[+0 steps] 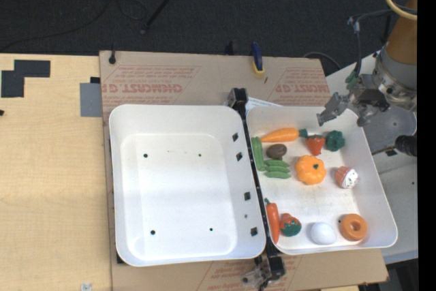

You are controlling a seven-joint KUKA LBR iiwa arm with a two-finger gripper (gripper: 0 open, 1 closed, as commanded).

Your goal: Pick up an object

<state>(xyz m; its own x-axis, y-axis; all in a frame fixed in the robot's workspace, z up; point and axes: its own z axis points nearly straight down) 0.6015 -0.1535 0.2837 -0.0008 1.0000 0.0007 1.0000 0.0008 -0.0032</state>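
- The gripper (349, 108) hangs above the far right corner of the right bin (381, 211), its two grey fingers spread apart with nothing between them.
- Just below and beside the left finger lie a small red toy, perhaps a strawberry (315, 144), and a dark green broccoli piece (334, 140); these are the nearest things to the claw.
- A toy carrot (280, 135) lies to the left of them, near the bin's far edge.
- An orange pumpkin (310, 170) sits mid-bin, well apart from the claw, with green bean pods (276, 168) on its left.
- A white egg (322, 233) and an orange ring doughnut (353, 227) rest at the near edge.
- The left bin (129, 180) adjoins it.
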